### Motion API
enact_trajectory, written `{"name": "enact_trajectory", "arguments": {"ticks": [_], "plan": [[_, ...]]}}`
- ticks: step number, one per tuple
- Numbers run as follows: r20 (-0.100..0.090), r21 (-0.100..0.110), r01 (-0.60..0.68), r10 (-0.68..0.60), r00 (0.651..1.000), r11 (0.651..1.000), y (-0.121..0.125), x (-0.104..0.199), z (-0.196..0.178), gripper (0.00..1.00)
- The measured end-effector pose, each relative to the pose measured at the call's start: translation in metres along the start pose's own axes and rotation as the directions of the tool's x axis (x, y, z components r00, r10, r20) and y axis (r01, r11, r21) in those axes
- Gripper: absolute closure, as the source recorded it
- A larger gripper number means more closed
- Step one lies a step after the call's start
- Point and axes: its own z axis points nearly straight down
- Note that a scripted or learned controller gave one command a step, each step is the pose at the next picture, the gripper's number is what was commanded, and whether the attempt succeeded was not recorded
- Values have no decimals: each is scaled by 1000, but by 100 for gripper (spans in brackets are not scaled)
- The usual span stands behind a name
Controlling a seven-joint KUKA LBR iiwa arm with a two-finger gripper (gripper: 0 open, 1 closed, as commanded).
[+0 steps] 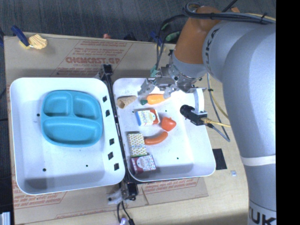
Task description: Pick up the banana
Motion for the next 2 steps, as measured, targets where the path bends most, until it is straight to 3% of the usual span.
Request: {"name": "enact_trajectory", "arguments": {"ticks": [1,2], "plan": [[3,-10,147,-147,989,989,-45,3,98,0],[8,-18,182,-181,983,983,-66,3,98,0]]}}
